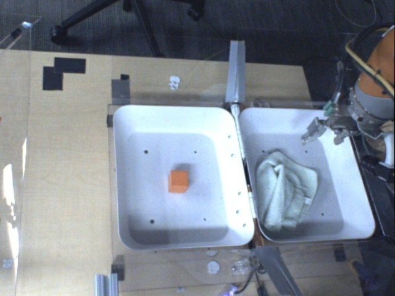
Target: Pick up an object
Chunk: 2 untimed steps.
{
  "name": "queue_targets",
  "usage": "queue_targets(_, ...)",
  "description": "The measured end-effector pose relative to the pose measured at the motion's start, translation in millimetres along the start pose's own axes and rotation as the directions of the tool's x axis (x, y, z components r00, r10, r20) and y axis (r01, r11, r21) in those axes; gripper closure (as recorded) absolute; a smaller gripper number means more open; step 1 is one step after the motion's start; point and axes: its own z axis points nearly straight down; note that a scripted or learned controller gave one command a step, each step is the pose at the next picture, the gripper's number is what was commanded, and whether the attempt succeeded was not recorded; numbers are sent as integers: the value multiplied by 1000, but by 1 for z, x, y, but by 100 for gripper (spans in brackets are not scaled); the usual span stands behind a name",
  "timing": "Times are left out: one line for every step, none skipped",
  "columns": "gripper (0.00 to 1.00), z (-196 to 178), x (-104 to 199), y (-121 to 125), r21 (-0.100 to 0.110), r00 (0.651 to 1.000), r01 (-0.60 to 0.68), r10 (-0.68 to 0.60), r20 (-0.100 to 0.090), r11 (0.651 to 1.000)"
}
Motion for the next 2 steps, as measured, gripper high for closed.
queue_targets(0,115,10,39,-4,1000,27,-27,1,1000)
queue_targets(100,106,11,40,-6,1000,31,-31,2,999)
